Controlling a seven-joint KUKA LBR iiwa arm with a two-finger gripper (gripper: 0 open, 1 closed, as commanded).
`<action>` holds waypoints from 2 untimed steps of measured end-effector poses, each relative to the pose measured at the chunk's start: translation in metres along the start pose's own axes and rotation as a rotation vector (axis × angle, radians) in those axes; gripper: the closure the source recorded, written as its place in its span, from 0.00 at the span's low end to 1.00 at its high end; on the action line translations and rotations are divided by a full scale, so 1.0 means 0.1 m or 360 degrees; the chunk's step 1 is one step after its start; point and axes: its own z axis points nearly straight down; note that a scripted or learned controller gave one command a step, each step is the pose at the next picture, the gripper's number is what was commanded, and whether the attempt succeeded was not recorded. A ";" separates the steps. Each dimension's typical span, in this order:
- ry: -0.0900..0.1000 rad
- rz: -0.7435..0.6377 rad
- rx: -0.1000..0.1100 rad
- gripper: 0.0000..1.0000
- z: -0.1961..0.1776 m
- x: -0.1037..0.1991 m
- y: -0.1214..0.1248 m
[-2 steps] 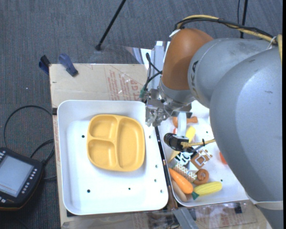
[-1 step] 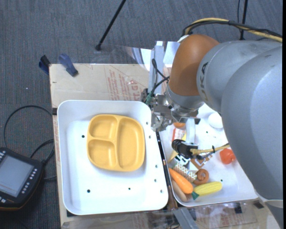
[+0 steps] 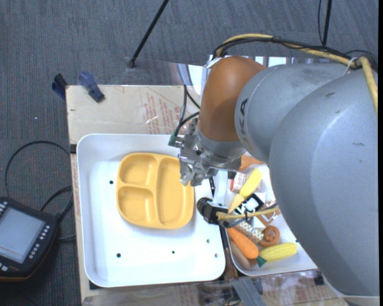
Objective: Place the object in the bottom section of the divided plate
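A yellow divided plate (image 3: 154, 190) lies in the left white bin (image 3: 147, 260), with two small sections on its left and one long section on its right. My gripper (image 3: 190, 174) hangs over the plate's right rim, near the wall between the two bins. The wrist and the big grey arm hide its lower part, and I see nothing held in it. Toy food lies in the right bin (image 3: 268, 269): an orange carrot (image 3: 242, 243), a yellow corn cob (image 3: 277, 252), a yellow pointed piece (image 3: 250, 183) and a brown ring (image 3: 271, 235).
The arm covers most of the right bin. The left bin's floor around the plate is bare white. A cardboard sheet (image 3: 134, 110) lies behind the bins with a blue clamp (image 3: 89, 86) at its corner. A teach pendant (image 3: 16, 234) sits on the floor at left.
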 end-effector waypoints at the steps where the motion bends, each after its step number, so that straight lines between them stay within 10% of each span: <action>1: 0.0007 -0.0126 -0.0021 1.00 -0.98 -0.06 0.24; 2: -0.0001 -0.0128 -0.0006 0.00 -0.93 -0.06 0.23</action>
